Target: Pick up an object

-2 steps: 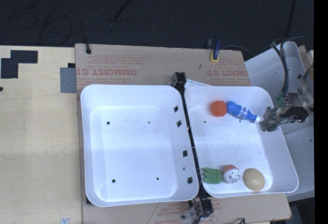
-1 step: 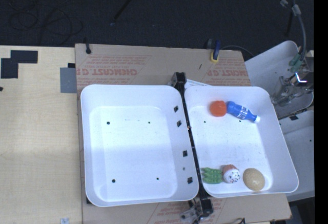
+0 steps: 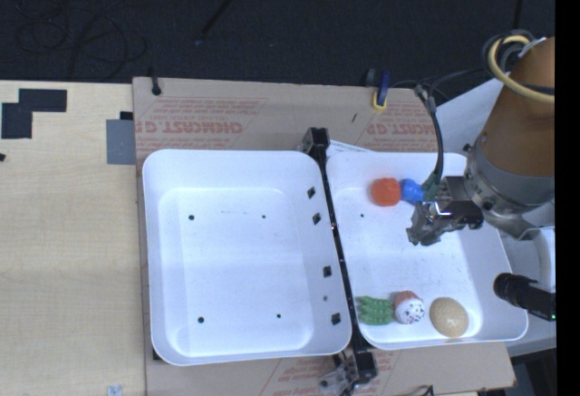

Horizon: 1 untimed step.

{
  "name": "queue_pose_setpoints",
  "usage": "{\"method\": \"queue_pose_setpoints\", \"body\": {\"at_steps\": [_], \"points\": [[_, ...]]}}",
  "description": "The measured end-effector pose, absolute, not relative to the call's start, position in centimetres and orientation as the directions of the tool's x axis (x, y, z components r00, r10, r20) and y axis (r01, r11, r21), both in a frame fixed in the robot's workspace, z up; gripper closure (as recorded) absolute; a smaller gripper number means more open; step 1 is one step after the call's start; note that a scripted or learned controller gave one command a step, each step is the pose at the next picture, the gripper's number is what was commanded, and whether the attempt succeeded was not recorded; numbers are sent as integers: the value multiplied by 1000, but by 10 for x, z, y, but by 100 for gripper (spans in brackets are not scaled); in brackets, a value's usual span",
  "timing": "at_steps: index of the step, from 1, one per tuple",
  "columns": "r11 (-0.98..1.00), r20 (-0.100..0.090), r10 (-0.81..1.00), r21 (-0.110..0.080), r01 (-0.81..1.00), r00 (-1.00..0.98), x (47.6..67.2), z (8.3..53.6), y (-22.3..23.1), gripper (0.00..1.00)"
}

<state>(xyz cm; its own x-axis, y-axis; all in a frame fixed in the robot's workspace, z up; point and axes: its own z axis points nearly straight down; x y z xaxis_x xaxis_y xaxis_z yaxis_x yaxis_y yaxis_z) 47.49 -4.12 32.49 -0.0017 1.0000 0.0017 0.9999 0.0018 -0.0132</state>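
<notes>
Gripper [image 3: 422, 236] hangs low inside the right bin [image 3: 489, 281], and whether it's spread or pinched together I cannot tell. Just up and to its left sits a blue ball [image 3: 411, 191], touching an orange ball [image 3: 385, 191] further left. Below the gripper, along the bin's near wall, a tan egg [image 3: 449, 316], a white dotted ball [image 3: 409, 308] and a green toy [image 3: 373, 309] line up. Far left, the second bin [image 3: 163, 204] on the desk [image 3: 63, 240]

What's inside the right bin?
Right bin: orange ball, blue piece partly covered by the pincer, green toy, spotted ball, tan egg. Anything under the arm is hidden.
</notes>
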Motion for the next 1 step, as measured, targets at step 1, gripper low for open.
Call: {"method": "queue_pose_setpoints", "body": {"at_steps": [1], "points": [[-2,-1,1000,-1,1000,2,483,342,-98,100]]}}
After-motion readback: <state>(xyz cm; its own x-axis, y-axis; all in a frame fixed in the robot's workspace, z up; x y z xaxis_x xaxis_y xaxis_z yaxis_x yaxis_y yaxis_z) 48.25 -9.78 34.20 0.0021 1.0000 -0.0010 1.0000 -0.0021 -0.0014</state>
